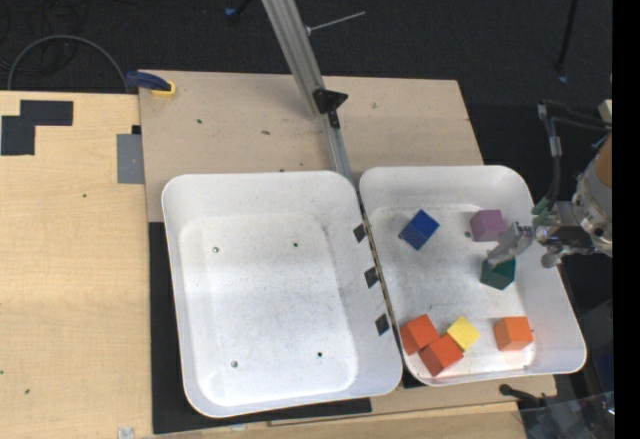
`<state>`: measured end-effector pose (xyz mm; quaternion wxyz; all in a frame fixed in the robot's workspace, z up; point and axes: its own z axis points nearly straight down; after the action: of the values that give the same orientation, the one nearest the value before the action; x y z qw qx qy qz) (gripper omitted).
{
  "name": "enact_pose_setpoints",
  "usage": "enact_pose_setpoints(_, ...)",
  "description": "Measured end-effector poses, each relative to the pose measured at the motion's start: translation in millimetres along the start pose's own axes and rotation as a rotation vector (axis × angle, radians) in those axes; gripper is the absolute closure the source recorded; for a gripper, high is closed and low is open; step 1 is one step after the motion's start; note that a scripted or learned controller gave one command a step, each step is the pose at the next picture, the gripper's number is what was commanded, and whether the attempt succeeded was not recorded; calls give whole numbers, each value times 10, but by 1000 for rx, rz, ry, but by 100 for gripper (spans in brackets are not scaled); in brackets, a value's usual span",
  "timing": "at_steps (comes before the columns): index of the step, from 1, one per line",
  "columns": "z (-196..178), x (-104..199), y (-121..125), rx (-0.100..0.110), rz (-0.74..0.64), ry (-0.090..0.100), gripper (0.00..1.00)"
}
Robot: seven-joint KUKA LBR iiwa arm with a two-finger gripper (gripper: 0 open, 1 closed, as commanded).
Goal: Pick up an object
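The pale wooden bench (pixel 300 127) carries two shallow white plastic bins side by side, with a slanted aluminium rail (pixel 295 37) rising from behind the seam between them. The left bin (pixel 262 287) has only dark specks on its floor. The right bin (pixel 535 322) holds all the blocks.

The grey arm (pixel 600 197) comes in from the right edge, and its two-finger gripper (pixel 508 245) reaches over the right bin's right-hand part. A grey finger (pixel 505 245) slants down onto the top of a dark green block (pixel 497 275); whether the gripper clasps that block or merely touches it cannot be told.

A small purple cube (pixel 488 224) sits just above and beside the green block, close to the gripper. A blue cube (pixel 419 229) lies well to their left, nearer the bin's centre. Along the near wall, two red-orange blocks (pixel 430 344) lie touching each other, with a yellow cube (pixel 463 333) against their right side. An orange cube (pixel 513 332) stands apart, further right.
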<state>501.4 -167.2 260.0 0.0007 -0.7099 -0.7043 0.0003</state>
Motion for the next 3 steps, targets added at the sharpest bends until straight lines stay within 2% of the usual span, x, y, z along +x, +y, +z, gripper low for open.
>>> enact_pose_setpoints(1,728,1233,6,7,-15,4,0)
enact_pose_setpoints(2,701,1180,12,1,-3,0,0)
enact_pose_setpoints(3,-156,1345,255,-7,-11,0,0)
